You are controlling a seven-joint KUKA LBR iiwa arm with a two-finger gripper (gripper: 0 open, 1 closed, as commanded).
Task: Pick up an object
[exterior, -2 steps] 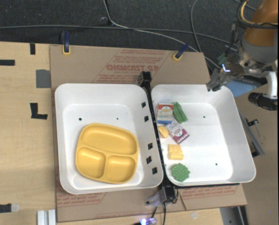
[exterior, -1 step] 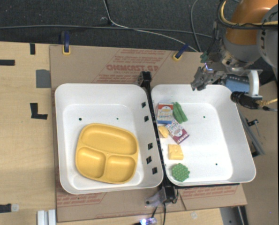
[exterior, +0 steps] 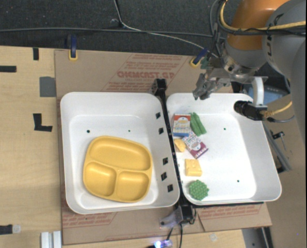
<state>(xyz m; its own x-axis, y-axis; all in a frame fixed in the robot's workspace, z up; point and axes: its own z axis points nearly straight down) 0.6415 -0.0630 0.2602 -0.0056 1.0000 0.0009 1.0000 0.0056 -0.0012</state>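
The gripper (exterior: pixel 202 92) hung over the right bin's (exterior: pixel 246 154) far rim; whether it was spread, I cannot tell. A yellow tray (exterior: pixel 117 168) lay in the left bin (exterior: pixel 73 138).

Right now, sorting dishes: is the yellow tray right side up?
Right side up: the yellow tray lies flat, its three compartments facing upward.

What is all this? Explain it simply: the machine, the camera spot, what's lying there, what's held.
A single camera looks down at a slant on a bench with two white bins. The grey and orange machine at the right is a robot arm; its gripper hangs over the right bin's far edge, with nothing between its fingers. The left bin holds a yellow tray. The right bin holds small toy foods: a red box, a green stick, a cheese wedge and a green round piece.
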